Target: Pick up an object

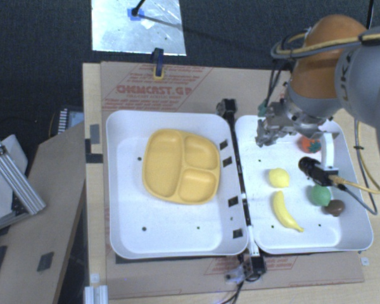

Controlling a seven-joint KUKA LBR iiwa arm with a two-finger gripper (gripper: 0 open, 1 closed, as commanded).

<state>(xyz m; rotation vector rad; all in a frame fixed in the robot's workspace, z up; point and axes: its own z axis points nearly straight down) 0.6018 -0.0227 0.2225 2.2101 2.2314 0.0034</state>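
I see my arm (342, 62) reaching in over the right bin (266, 236), pincer (266, 135) above its far edge, grip state unclear, left bin (123, 230) holding yellow divided plate (180, 166), right bin holding banana (285, 211), lemon (279, 178), green ball (319, 195)

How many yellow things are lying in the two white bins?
3: the divided yellow tray in the left bin, the lemon and the banana in the right bin. The arm may hide others.

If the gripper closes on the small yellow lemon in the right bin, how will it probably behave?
The lemon looks round and smooth, so it may roll or slip from the fingers. It seems a small toy, probably light. The banana lying close by might get nudged.
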